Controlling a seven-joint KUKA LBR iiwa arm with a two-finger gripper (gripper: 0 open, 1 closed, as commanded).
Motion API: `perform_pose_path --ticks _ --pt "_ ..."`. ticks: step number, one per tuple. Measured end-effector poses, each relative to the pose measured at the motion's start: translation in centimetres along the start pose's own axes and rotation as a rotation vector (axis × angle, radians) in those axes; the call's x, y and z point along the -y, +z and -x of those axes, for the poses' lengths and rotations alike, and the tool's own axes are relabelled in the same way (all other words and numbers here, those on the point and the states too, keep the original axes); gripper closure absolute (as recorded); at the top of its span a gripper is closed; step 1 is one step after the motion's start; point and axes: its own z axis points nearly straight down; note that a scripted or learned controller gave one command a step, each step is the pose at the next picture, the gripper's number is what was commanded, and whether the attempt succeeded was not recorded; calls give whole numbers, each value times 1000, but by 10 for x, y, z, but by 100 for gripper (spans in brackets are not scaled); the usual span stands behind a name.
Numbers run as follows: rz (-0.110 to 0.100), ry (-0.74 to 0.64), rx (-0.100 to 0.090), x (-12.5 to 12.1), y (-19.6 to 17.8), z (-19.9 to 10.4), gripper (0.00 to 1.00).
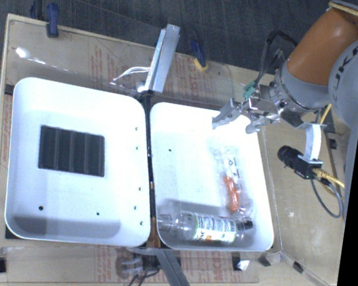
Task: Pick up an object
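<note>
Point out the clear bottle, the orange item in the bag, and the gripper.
clear bottle (205, 226), camera view, on its label.
orange item (233, 192), camera view, mid-body.
gripper (239, 118), camera view, between its fingertips.

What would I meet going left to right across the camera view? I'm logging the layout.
Left bin → dark pad → right bin → bottle → end effector → orange band.

single fixed camera above the bench (296, 250), angled downward, both white bins (31, 104) in frame, arm (332, 55) entering from right
</note>
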Motion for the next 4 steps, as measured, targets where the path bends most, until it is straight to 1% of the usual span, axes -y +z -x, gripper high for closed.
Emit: perform_pose_path --ticks 1,2,3,4 --pt "1 -72 0 65 60 44 0" --pt "2 -285 -1 126 136 42 0" --pt "3 -322 0 70 168 42 0" --pt "4 -188 1 61 107 36 0"
